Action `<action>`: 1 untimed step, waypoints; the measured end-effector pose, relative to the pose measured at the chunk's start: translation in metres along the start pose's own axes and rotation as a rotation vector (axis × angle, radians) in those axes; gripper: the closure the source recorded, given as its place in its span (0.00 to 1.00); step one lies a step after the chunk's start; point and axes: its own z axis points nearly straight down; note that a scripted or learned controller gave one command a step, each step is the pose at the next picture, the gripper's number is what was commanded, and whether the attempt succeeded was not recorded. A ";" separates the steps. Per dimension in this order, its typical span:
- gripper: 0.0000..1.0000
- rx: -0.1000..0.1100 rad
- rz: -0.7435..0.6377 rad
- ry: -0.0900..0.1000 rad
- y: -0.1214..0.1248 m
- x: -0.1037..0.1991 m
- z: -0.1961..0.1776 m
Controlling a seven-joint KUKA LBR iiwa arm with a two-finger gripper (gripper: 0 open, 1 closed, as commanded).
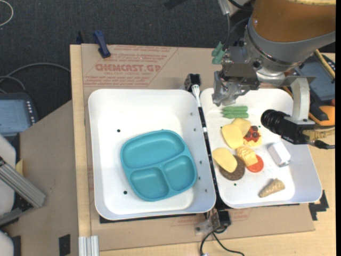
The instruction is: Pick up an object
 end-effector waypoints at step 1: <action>1.00 -0.019 -0.008 0.004 -0.027 0.024 -0.104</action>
